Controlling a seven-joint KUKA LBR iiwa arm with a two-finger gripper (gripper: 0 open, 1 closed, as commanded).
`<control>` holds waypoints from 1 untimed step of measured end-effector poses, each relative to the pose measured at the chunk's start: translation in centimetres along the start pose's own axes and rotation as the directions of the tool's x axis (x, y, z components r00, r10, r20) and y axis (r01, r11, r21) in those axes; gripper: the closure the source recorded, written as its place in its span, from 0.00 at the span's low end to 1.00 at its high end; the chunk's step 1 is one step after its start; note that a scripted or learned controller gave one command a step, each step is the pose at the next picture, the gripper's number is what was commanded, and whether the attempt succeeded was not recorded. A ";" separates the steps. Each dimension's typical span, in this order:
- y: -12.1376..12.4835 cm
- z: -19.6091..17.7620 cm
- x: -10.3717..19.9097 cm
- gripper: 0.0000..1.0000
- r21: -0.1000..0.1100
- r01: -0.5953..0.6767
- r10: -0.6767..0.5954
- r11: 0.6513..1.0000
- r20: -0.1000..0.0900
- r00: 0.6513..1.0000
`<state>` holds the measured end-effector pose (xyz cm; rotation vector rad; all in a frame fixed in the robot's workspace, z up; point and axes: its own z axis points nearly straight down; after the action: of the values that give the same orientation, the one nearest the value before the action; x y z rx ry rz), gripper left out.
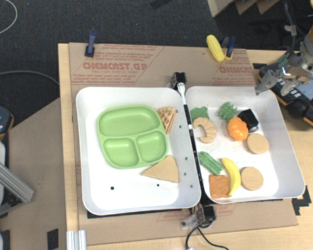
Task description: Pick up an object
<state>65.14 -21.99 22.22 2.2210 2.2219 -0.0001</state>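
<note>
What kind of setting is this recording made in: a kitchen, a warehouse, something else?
Most likely a robotics lab bench set up for grasping trials. Two white bins sit on clamped cardboard, filled with toy food such as a banana, and the gripper hangs at the right bin's far corner.

bright even light, soft shadows, slightly grainy.

glossy white plastic bins (94,191), smooth matt green plastic divided plate (131,135), brown cardboard sheet (73,72) printed red, dark rough carpet (94,9)
</note>
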 end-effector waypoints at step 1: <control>-2.9 10.8 1.6 0.00 0.011 -0.001 0.001 1.000 -0.004 1.000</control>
<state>62.22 -20.42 11.40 2.2294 2.2287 -0.0071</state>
